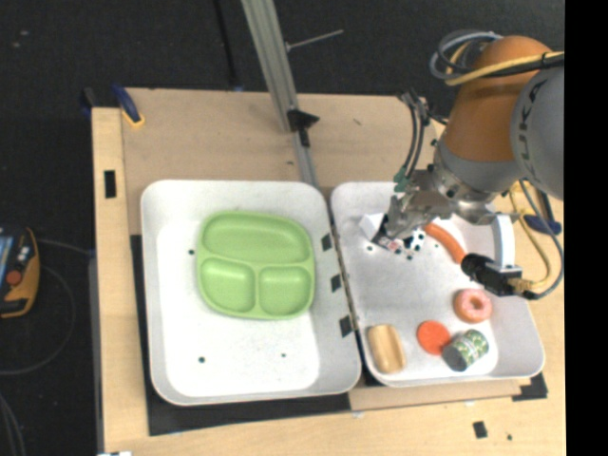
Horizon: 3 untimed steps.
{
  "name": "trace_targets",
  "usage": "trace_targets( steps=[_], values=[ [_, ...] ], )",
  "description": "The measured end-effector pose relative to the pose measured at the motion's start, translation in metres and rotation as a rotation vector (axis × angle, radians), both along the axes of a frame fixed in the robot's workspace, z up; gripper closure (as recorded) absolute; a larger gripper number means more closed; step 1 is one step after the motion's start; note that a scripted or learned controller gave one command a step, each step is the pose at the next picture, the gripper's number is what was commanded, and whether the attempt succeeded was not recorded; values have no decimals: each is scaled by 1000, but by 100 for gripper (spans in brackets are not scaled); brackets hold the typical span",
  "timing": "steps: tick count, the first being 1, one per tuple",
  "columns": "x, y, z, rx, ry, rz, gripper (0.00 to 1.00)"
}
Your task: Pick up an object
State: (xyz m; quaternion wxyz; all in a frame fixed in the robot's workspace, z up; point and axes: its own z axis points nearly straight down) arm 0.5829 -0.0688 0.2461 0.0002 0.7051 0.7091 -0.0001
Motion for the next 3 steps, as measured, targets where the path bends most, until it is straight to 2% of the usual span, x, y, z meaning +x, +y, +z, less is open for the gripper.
trace_targets(
  steps=[1,2,3],
  values=[
    [15,44,-9,0,-1,0,100],
    [29,101,-4,2,-2,3,100],
    [54,142,4,2,-3,1,100]
  ],
)
